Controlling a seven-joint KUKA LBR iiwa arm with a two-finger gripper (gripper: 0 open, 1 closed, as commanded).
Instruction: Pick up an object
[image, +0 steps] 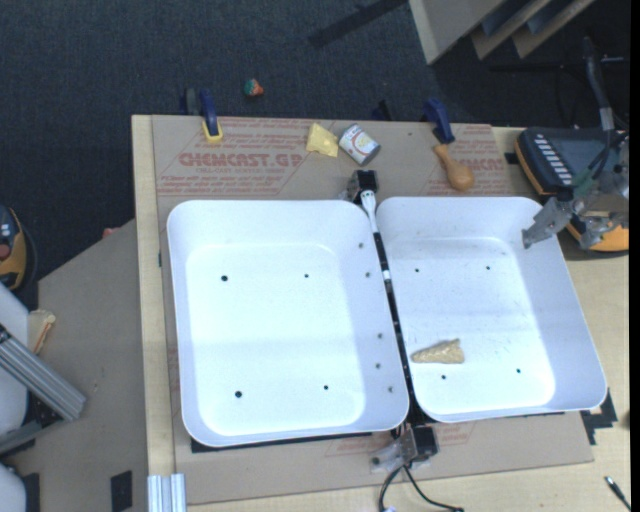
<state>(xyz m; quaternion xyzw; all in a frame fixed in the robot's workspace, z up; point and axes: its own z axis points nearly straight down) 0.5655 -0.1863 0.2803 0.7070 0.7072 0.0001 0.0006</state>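
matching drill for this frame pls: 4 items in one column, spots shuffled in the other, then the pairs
Items:
1. tan wedge
2. yellow chunk
3. wooden handle
4. small ball

Places:
A. dark floor beyond the bench
B. inside the right bin
C. board behind the left bin, beside a small white carton
D. board behind the right bin, near a blue clamp

Pairs: 1-B, 2-C, 3-D, 4-A

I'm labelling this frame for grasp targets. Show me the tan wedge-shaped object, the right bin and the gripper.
tan wedge-shaped object (439, 352), camera view, middle of its top face.
right bin (560, 290), camera view, bare floor near its right wall.
gripper (534, 236), camera view, at its tip over the bin's right rim.
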